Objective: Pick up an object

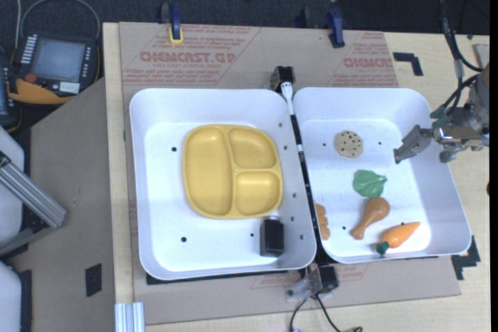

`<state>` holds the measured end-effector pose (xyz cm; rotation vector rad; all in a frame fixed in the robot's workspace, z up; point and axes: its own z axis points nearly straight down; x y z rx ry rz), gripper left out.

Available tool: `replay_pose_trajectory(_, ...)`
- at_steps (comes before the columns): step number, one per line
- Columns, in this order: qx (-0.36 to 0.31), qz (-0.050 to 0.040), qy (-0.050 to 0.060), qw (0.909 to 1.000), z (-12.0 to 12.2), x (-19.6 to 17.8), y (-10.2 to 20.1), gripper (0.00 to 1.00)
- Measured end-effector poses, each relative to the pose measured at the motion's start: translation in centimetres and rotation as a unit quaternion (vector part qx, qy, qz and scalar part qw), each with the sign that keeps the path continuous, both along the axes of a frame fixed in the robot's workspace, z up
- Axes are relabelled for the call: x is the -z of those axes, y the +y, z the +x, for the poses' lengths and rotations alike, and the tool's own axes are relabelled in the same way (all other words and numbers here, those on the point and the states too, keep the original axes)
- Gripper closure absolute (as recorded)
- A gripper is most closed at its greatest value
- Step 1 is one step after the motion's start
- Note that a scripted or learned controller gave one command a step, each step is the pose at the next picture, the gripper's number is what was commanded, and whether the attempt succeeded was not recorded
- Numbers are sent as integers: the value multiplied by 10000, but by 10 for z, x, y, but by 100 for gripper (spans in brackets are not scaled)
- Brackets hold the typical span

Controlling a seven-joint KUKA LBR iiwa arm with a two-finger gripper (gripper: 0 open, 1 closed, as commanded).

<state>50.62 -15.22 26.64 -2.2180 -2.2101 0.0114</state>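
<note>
Pick not started: gripper (426, 142) over right bin's (436, 241) right edge, fingers spread, holding nothing; cookie (348, 142), carrot (401, 234) untouched.

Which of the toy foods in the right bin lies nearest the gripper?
The cookie, round, tan and speckled, lies nearest the gripper, up in the bin's far part. The green leaf, drumstick and carrot sit further toward the front.

Two shallow white plastic bins, left (156, 190) and right (436, 198), on a tan cardboard sheet (233, 50) printed with red lettering. Left bin: pale yellow three-compartment plate (231, 170); small black block (271, 236). Right bin: beige round cookie (348, 142) with dark specks; green leafy toy (369, 183); orange-brown drumstick (370, 217); orange carrot (400, 235) with green top.
</note>
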Motion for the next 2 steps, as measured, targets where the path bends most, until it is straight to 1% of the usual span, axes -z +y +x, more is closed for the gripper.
replay_pose_trajectory(1,-18,-12,-63,10000,2,-6,0,0)
replay_pose_trajectory(2,-17,1,-28,10000,3,37,5,0)
